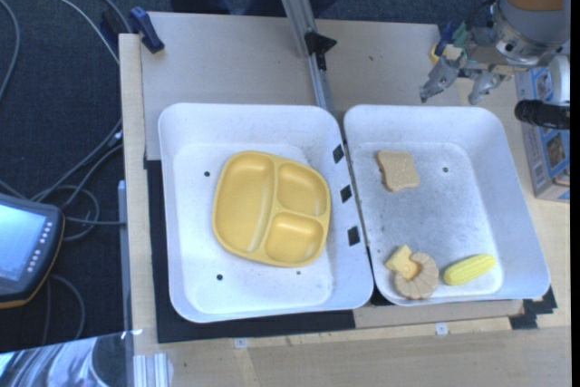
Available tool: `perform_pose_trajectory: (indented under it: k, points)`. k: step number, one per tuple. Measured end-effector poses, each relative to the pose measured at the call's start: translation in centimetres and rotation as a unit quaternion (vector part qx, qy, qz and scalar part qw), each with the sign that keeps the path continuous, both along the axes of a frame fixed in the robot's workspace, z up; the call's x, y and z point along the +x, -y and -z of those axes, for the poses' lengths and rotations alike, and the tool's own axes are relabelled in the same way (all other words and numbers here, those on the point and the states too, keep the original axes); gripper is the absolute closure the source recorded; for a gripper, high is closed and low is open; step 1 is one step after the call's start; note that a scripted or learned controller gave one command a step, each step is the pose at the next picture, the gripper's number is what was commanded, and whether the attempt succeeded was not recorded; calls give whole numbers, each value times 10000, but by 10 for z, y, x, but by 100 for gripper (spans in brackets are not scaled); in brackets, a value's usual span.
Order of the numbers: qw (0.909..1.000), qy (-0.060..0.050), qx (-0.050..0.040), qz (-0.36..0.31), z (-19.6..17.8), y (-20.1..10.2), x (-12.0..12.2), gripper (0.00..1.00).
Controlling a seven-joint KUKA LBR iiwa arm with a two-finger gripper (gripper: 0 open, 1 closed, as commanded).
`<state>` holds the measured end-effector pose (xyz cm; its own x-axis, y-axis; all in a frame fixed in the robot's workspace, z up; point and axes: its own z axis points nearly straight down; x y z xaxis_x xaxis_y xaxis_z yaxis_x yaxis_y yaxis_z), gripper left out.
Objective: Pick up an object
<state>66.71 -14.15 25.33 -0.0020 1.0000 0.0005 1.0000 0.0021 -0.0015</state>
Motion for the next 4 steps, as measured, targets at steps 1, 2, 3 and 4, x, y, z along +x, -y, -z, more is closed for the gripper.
perform_pose_trajectory:
  k: [1,2,3,4]
  points:
    - [10000,-2,-3,3,0,0,0,0]
    - [10000,-28,5,7,53,-7,-8,0]
    - [10000,-33,4,2,114,-8,-4,0]
    - [10000,-3,1,6,162,-8,-3,0]
